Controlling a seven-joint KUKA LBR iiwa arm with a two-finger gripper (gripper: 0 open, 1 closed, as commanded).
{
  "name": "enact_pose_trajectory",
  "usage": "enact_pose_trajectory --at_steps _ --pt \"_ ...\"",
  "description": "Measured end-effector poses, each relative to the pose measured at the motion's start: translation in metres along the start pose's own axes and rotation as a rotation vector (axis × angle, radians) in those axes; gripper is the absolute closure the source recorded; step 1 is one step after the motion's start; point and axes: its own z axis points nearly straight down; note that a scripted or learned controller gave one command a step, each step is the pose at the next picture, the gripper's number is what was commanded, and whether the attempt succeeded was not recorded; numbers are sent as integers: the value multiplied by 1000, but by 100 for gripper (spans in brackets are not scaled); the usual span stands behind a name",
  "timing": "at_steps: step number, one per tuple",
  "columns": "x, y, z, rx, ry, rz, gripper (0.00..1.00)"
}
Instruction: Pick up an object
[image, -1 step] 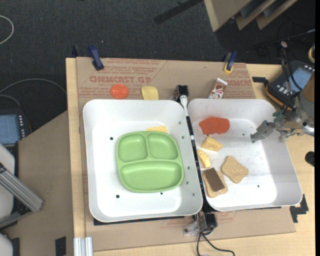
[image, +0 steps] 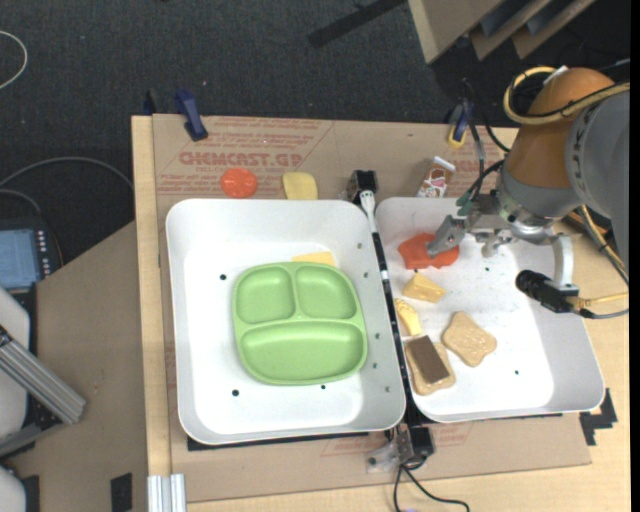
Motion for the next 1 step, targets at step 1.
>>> enact_pose_trajectory --at_steps 1 --pt "28 40 40 1 1 3 0"
